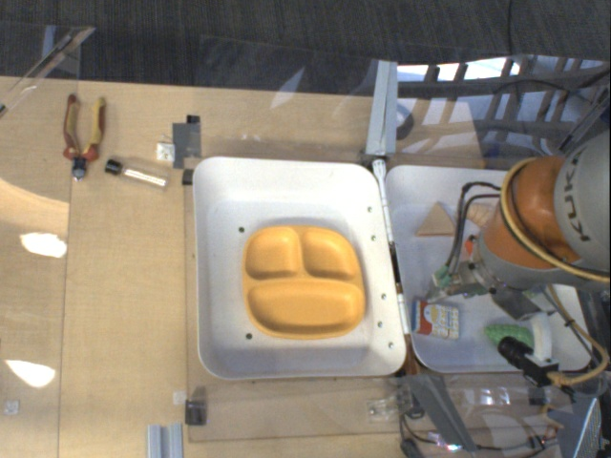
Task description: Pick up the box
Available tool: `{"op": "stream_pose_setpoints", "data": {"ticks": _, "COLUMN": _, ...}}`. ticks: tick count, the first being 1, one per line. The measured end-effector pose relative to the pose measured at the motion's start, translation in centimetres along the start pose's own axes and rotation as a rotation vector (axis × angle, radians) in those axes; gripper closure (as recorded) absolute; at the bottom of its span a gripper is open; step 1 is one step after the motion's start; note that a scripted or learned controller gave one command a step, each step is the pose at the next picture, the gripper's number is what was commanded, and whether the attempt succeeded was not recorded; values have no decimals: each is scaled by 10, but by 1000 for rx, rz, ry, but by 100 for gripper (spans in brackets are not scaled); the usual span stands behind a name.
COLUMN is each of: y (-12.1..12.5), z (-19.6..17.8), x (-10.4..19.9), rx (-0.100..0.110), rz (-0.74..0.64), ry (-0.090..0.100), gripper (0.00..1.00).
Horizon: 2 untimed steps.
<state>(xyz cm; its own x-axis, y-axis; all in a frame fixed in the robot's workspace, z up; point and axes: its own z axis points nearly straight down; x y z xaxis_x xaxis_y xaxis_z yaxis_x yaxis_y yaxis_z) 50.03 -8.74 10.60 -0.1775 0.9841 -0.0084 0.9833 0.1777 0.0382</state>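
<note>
Gripper [458, 280] hangs low over the right bin [410, 198], its grey wrist and orange band covering that bin's right side; whether anything sits in its grasp cannot be told from this slant. Just below it, the box [438, 319], small with a red and white printed face, lies flat near the bin's front left corner. A green object [506, 333] rests to the box's right, and a tan triangular piece [435, 219] sits toward the back edge. The left bin [286, 175] carries a yellow divided tray [305, 281]. A good pick would probably centre squarely over the box and descend clear of the bin wall.
</note>
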Motion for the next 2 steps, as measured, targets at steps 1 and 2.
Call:
{"op": "stream_pose_setpoints", "data": {"ticks": 1, "y": 0, "z": 0, "x": 0, "rx": 1, "rz": 0, "ry": 0, "gripper": 0}}
{"op": "stream_pose_setpoints", "data": {"ticks": 2, "y": -10, "z": 15, "x": -9, "rx": 21, "rz": -55, "ry": 7, "gripper": 0}}
